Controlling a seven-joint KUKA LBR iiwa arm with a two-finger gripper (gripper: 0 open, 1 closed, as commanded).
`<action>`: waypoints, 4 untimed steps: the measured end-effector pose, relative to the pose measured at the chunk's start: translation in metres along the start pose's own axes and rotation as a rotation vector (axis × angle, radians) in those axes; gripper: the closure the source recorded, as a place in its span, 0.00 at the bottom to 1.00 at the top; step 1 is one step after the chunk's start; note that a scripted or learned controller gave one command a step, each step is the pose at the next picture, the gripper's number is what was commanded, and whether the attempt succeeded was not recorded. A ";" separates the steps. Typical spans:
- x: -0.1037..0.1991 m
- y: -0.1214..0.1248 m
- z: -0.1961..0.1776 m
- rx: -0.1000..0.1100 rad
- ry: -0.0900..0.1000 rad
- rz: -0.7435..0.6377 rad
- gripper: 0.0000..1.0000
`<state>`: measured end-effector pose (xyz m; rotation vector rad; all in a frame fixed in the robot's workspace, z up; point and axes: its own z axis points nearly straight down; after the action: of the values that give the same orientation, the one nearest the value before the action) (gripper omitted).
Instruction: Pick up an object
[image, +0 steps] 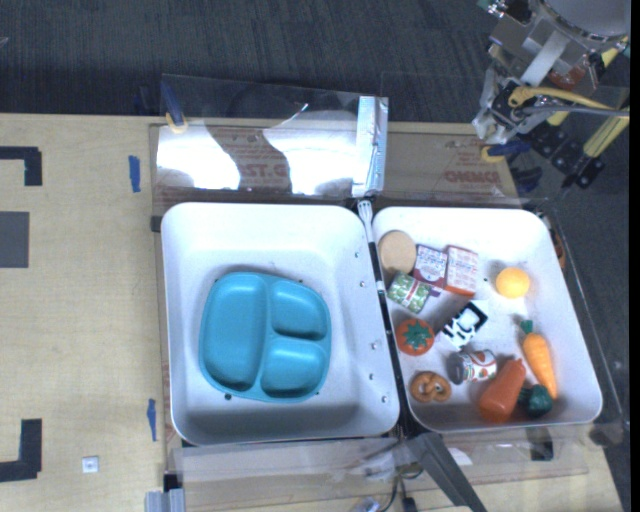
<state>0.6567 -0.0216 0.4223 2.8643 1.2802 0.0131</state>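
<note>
The right bin (560, 260) holds several small toy foods. Among them are a tan round bun (397, 250), two small cartons (445, 266), a green can (409, 292) and a yellow lemon (513, 282). Lower down lie a tomato (415, 336), a black-and-white piece (464, 323), a carrot (540, 360), a red-orange pepper (502, 388) and a brown cookie-like piece (430, 386). My gripper (497, 125) hangs at the top right, beyond the right bin's far edge and well above the objects. Nothing is visibly in it.
A blue divided plate (265, 335) lies in the left bin (185, 250). Behind the left bin stands a clear plastic sheet (270, 150). The wooden bench (70, 300) stretches to the left, with black tape marks.
</note>
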 end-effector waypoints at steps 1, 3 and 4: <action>0.039 -0.037 0.074 0.012 -0.012 0.226 1.00; -0.069 0.056 0.130 0.010 -0.008 0.108 0.00; -0.080 0.064 0.246 0.015 -0.014 0.293 0.00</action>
<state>0.6528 -0.1242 0.1761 3.0294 0.8512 -0.0161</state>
